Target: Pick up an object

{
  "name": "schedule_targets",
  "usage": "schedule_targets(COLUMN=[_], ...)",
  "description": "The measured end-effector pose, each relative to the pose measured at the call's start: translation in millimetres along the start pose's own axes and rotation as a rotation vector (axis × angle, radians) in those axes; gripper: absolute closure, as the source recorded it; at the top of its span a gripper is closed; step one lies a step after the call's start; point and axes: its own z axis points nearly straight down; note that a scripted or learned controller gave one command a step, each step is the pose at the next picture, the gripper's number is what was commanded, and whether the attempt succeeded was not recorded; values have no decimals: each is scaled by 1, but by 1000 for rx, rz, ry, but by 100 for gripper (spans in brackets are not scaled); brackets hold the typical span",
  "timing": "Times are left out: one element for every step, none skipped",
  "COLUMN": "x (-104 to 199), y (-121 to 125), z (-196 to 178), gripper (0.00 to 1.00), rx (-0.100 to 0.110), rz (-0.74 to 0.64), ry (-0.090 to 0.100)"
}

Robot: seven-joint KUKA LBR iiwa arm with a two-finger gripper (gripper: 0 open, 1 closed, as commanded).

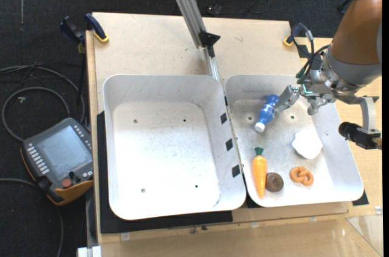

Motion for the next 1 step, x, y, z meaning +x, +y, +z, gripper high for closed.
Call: schedule_targets(x=[0], y=[0], z=[-1], gripper=[0], rx=[-2], rz=[2], ry=[-1])
